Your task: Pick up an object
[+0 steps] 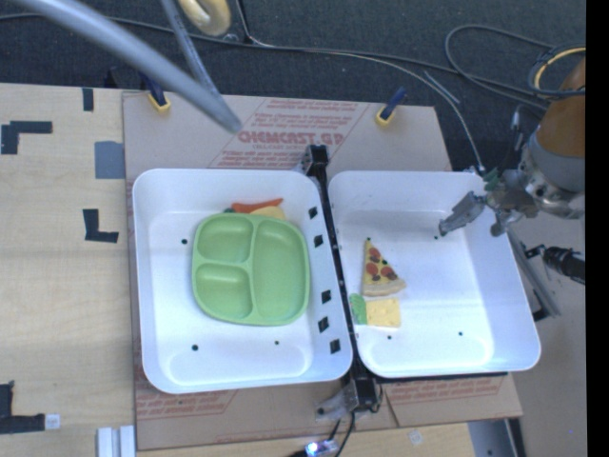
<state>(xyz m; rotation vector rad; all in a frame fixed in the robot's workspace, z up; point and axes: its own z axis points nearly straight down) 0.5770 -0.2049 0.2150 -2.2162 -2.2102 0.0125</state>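
Observation:
A toy pizza slice lies near the left wall of the right bin. Just below it sit a yellow cheese-like block and a small green piece. My gripper hangs over the right bin's upper right part, well to the right of the pizza slice. It is open, with nothing between its fingers. The left bin holds a green divided plate. An orange carrot-like piece and a yellow piece peek out behind the plate.
A black divider with clips runs between the two bins. Cables cross the dark floor behind the bench. A grey pole slants across the upper left. Brown cardboard lies under the bins.

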